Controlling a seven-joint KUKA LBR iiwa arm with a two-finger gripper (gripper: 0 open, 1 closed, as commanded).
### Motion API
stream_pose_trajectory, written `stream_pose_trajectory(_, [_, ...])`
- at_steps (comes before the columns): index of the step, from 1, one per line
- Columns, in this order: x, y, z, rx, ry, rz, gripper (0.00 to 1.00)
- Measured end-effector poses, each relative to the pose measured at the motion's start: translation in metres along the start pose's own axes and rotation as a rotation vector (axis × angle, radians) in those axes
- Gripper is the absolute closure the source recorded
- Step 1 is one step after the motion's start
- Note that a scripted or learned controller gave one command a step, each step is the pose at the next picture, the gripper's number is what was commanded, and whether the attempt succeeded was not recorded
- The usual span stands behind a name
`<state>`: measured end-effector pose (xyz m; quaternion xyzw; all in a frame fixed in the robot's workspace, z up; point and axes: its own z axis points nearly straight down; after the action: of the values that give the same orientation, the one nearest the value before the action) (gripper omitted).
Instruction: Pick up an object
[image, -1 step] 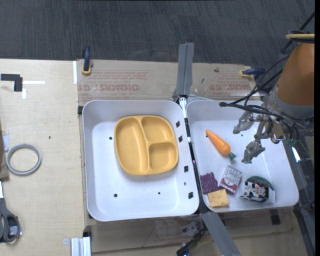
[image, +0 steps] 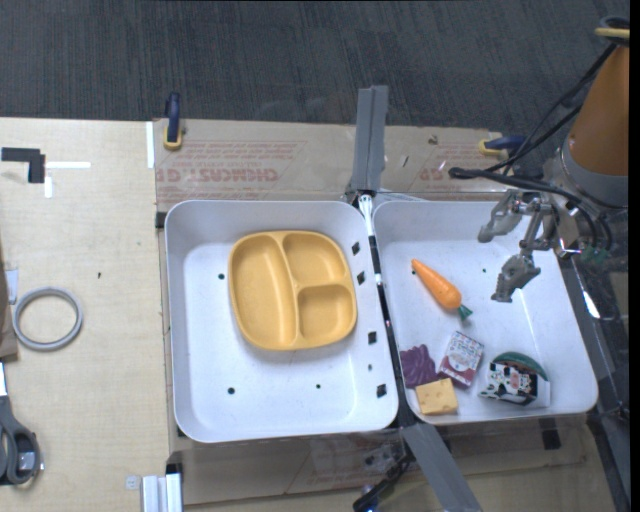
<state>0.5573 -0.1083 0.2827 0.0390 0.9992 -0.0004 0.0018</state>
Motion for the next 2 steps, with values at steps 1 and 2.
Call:
stream_pose_trajectory(1, [-0.001, 0.001, -0.009, 0.001, -0.003, -0.003, 1.0])
stream_pose_trajectory(2, [0.035, 0.042, 0.091, -0.001, 0.003, -0.143, 1.0])
